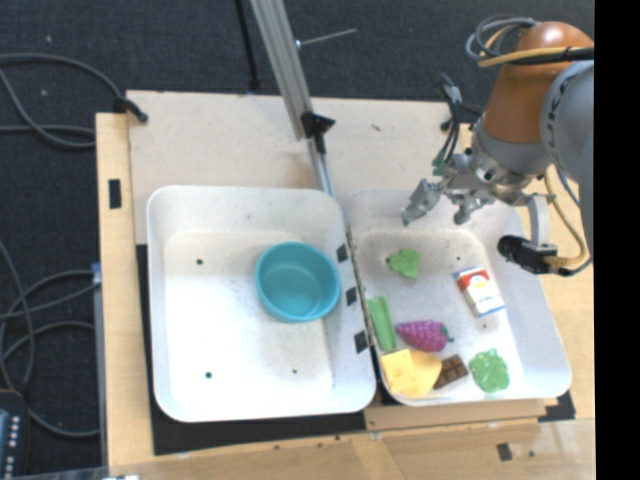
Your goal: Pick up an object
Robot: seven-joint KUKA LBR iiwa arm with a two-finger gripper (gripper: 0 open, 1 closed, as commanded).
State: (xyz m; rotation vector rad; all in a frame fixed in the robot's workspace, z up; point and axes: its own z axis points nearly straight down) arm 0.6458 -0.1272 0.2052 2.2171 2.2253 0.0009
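Bench [220,138] carries two white bins side by side. Left bin [190,368] holds one thing: a teal bowl [297,281], upright, near the middle. Right bin [540,358] has all the small stuff.

Arm [530,88] comes in from the right, orange band above the wrist, pincer [445,200] hanging over the far rim of the right bin. Fingers look spread, nothing between them — no grasp yet.

Candidates in the right bin, big to small:
- yellow cheese-like wedge [408,371] at the near edge, touching a small brown block [452,370]
- purple grape bunch [421,334], just above the wedge
- green leafy piece [489,370], near-right corner
- red-and-white carton [480,291], lying tilted toward the right wall
- long green stick-shaped item [380,322] along the left wall
- small green lump [404,262], closest to the pincer, standing apart from the rest

Progress: essentially zero — nothing lifted, pincer above the bin and not at object height. Left to do, by my read: descend, close on one item, lift clear. The small green lump looks like the easiest target, isolated and nearest.
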